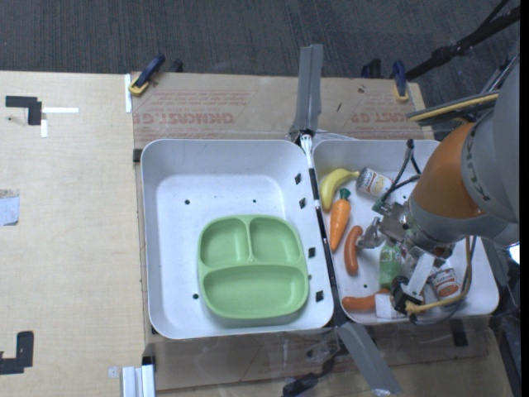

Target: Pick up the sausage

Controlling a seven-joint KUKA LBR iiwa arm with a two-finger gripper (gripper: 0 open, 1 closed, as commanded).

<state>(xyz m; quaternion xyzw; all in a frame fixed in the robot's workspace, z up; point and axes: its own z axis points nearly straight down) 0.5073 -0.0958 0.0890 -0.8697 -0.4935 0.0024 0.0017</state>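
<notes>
From above, my claw (395, 265) hangs low over the middle of the right bin (489, 303), and I cannot tell how it is set; cables and my own wrist clutter that spot. The sausage (353, 250) lies just left of the claw, near the bin's left wall: a smooth reddish-brown cylinder with rounded ends, standing nearly lengthwise toward the bin's far edge. I see no part of it inside my claw.

Room is tight. A carrot (340, 218), orange and tapered with a green top, lies beside the sausage's far end, and a curved yellow banana (333, 184) sits beyond it in the far left corner. A second sausage-like piece (359, 303) lies along the near edge. Something green (388, 265) sits partly under my wrist; a small bottle (373, 181) lies near the far edge and a labelled can (445, 282) toward the near right.

The left bin (161, 246) holds a matte green plate (251, 267) with three compartments, set toward its near right corner, with bare white floor along the far and left walls.
</notes>
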